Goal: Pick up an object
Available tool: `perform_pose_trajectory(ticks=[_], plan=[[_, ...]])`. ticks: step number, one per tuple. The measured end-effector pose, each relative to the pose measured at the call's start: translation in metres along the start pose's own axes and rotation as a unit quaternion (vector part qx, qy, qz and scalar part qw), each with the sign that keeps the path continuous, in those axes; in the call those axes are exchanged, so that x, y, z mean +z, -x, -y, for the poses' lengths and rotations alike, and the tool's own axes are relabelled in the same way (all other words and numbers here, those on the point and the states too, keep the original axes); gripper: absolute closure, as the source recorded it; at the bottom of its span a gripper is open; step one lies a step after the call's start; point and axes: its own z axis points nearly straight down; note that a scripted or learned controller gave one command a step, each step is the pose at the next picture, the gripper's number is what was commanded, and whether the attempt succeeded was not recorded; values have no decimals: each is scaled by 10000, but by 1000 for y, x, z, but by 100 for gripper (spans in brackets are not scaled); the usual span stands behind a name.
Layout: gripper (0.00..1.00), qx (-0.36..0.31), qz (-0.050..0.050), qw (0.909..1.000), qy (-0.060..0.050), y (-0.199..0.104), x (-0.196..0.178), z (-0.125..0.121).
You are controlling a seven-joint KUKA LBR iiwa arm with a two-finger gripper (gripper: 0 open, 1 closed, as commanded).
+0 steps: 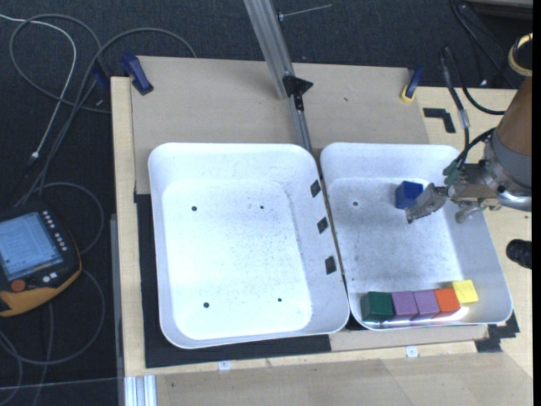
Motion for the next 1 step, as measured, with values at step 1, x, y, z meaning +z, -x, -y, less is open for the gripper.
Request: perform_pose_trajectory(ticks=[1], plan=[[0, 2, 19, 10000, 42, 13, -69, -4]])
